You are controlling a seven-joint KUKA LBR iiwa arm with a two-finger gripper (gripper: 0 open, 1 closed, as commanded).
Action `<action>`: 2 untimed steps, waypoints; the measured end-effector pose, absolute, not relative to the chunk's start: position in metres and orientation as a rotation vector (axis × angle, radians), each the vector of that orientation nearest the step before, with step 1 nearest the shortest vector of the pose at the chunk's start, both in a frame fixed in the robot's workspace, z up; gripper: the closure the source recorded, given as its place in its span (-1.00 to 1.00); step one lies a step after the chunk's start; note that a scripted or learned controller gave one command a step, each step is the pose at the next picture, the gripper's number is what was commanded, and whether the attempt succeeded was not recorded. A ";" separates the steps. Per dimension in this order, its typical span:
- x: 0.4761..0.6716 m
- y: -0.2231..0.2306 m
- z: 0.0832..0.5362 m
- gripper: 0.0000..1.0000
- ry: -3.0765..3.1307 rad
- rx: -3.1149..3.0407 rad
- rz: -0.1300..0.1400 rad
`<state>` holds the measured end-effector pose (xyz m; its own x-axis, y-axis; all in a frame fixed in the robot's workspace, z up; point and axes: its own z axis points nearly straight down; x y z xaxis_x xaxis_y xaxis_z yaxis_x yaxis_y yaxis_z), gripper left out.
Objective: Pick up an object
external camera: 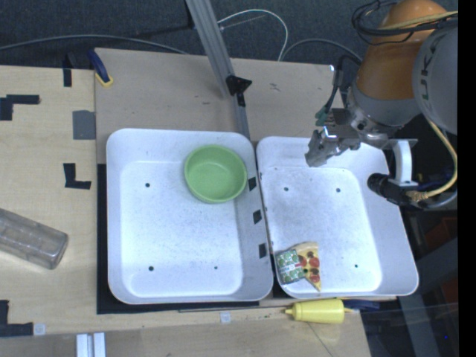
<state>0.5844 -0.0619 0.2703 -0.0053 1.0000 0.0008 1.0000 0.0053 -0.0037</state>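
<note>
Fingers (pixel 316 157) hover over right bin's (pixel 387 222) far edge; nothing between them.

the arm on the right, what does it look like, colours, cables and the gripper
The arm has a rounded grey casing with a wide orange band above the wrist. Dark cables loop over the orange part, and a yellowish cable curves down its right side. Below the band sits a grey metal wrist block with a small green detail. The gripper is a compact dark grey metal piece.
</note>
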 end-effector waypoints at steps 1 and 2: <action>0.578 -0.008 0.248 1.00 -2.226 -2.212 0.003; 0.571 0.042 0.229 1.00 -2.226 -2.212 0.004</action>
<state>0.5706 0.0422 0.2292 -0.0061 1.0000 0.0006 1.0000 0.0061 -0.0041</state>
